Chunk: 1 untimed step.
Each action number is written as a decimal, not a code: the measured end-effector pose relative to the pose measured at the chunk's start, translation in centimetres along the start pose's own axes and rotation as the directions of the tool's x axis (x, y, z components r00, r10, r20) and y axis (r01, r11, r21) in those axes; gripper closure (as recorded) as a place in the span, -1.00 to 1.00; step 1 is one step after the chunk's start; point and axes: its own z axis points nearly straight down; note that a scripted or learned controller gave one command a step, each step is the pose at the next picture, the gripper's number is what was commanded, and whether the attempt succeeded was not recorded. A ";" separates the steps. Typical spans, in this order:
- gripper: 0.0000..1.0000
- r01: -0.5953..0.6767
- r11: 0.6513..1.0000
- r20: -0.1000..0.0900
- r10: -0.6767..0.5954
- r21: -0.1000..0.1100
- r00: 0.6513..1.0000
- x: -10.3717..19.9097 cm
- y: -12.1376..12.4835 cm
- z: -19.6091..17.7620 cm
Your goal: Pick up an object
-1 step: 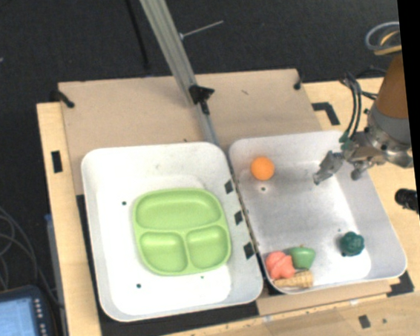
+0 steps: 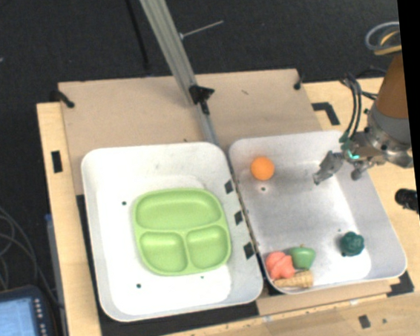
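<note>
— What do we have on the counter [image 2: 278, 104]?

— Two white bins side by side. In the left bin [image 2: 112, 233] lies a green divided plate [image 2: 181, 230] with three compartments, flat and near the middle. The right bin [image 2: 368, 251] carries the loose things.

— Which ones do we see there?

— An orange ball [image 2: 262, 168] near the far left corner of that bin, by itself. A dark green object [image 2: 351, 243] sits toward the near right side, also alone. In the near left corner three things crowd together: a pink object [image 2: 280, 264], a green object [image 2: 303, 256] touching it on its right, and a tan ridged piece [image 2: 301, 280] lying just in front of both, against the rim.

— And the arm?

— We see it come in from the right, its orange band at the edge of the view. The gripper [image 2: 343, 166] hangs over the far right part of the right bin. Its fingers [image 2: 326, 168] look spread apart, and we see nothing between them.

— Anything near it?

— The ball is the nearest thing, well to the left of the gripper, with bare bin floor between them. The dark green object lies nearer the front edge, apart from the gripper. A slanted metal pole [image 2: 171, 44] rises behind the bins, ending at the seam between them, away from the gripper.
</note>
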 end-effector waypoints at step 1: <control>-1.00 -0.003 1.000 0.000 0.003 0.006 1.000 -0.1 0.3 6.2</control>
